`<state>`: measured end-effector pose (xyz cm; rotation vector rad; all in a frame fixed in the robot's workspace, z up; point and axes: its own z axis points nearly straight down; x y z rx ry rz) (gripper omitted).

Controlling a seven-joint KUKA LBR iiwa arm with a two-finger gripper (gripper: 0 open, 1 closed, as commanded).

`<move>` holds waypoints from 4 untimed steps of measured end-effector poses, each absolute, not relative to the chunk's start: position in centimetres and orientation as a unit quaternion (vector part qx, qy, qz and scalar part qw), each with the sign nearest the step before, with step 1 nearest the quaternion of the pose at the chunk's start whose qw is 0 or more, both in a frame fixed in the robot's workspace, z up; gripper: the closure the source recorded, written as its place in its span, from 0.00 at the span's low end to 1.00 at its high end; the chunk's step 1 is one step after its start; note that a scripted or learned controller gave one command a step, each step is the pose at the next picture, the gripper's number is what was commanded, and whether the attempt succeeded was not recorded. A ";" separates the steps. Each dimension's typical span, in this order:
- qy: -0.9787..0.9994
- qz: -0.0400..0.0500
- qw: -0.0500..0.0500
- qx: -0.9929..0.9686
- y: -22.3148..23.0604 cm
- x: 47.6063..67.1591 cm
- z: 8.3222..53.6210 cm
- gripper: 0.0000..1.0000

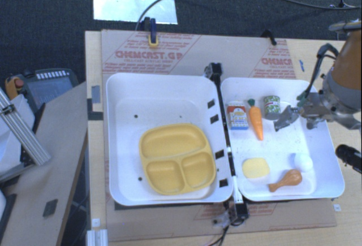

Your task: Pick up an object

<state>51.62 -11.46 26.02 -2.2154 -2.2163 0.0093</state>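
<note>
**Gripper poised over the right bin, nothing seen in its grasp**

The grey arm (345, 78) reaches in from the right, and its gripper (285, 119) hangs over the upper right part of the right bin (334, 182). A grey finger (284, 117) points left toward the bin's middle. How far the gripper is open cannot be told from this angle, and no object shows between its fingers.

The closest item to the fingertip is a small green-labelled can (271, 105), just up and to the left of it, near but apparently not touching. Left of the can lies a carrot (256, 121), its leafy end pointing to the bin's far wall and its tip toward the near side. Just beside the carrot, further left, sits a small carton (237, 115) with a red and white face, close to the divider between the bins.

In the near half of the right bin, well apart from the gripper, rest a pale yellow round piece (255, 168), a brown drumstick (285, 180) lying tilted, and a white egg-like object (302, 161) just above the drumstick's thick end.

The left bin (121, 126) holds a yellow compartment tray (175, 157) with one large section and two smaller ones.
</note>
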 end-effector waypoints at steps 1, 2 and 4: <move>-0.708 -0.001 -0.001 -0.706 -11.4 51.8 26.6 0.00; -0.707 0.001 0.001 -0.707 -12.1 51.1 21.0 0.00; -0.707 0.001 0.002 -0.707 -10.7 51.4 8.9 0.00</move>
